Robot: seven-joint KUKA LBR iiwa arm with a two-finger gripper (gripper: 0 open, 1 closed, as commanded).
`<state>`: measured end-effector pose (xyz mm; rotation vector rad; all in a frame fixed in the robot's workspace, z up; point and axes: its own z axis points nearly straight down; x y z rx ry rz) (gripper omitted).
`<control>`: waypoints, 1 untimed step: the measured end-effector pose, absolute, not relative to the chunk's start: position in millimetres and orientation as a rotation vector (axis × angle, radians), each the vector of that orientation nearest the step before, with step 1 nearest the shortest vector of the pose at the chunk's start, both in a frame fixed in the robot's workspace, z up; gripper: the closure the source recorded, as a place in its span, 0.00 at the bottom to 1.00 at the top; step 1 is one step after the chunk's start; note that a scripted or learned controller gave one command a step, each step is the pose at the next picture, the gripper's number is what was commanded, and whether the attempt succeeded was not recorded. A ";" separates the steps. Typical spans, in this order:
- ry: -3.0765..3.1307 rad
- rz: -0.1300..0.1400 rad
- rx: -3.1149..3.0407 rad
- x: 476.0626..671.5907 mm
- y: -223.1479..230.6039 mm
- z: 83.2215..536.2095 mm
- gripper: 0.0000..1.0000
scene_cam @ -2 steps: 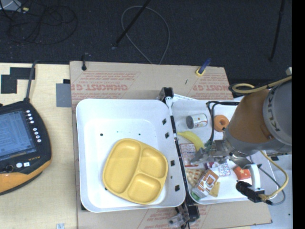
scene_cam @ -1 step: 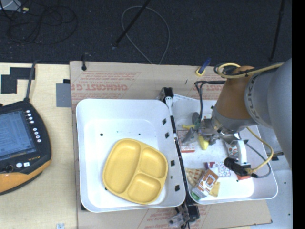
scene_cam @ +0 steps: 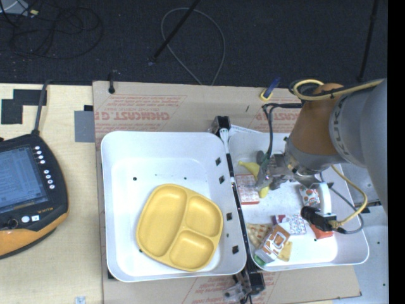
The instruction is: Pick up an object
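My gripper point(scene_cam: 266, 177) hangs low over the left part of the right bin point(scene_cam: 354, 253), below the arm's orange band point(scene_cam: 313, 128). Right beside it lie a small yellow banana-shaped piece point(scene_cam: 248, 167) on its left and a red-and-white packet point(scene_cam: 247, 193) at its lower left. A little yellow bit point(scene_cam: 263, 194) peeks out just under the gripper. Whether anything sits in the gripper is hidden by its body.
The left bin point(scene_cam: 126, 151) holds a yellow divided plate point(scene_cam: 179, 227). Further items in the right bin: a brown snack packet point(scene_cam: 276, 241), a waffle-like piece point(scene_cam: 255, 232), a patterned card point(scene_cam: 295, 223) and a white-and-red object point(scene_cam: 314, 197). A tablet pendant point(scene_cam: 25, 182) lies far left.
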<state>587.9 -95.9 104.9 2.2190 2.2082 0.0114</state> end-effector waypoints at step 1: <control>2.225 0.007 2.215 562.9 -52.8 210.5 1.00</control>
